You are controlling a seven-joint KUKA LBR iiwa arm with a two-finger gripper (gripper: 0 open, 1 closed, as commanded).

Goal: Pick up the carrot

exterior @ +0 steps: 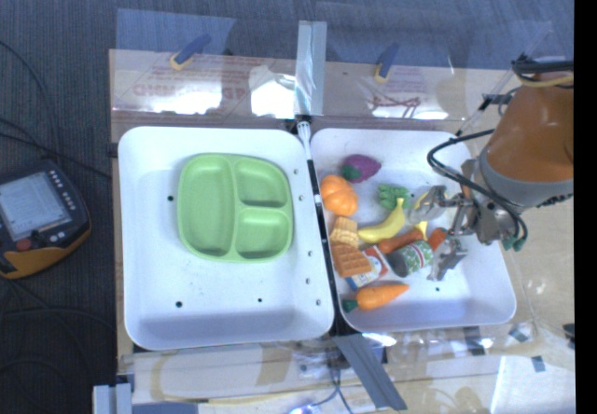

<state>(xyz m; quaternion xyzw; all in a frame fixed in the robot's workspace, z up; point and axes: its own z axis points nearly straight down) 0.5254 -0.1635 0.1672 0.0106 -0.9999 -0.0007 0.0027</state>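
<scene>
The carrot (379,295) is orange with a green stub and lies flat near the front wall of the right bin (485,302). My gripper (438,233) hovers in the right half of that bin, up and to the right of the carrot and clear of it. Its two fingers (448,263) are spread apart, and I see nothing clamped between them. A dark can (410,259) lies between the gripper and the carrot.
Crowded around the carrot are a banana (384,226), an orange fruit (339,196), a purple eggplant (361,166), a green vegetable (394,192) and waffle pieces (351,259). A green divided plate (235,206) sits in the left bin (149,310).
</scene>
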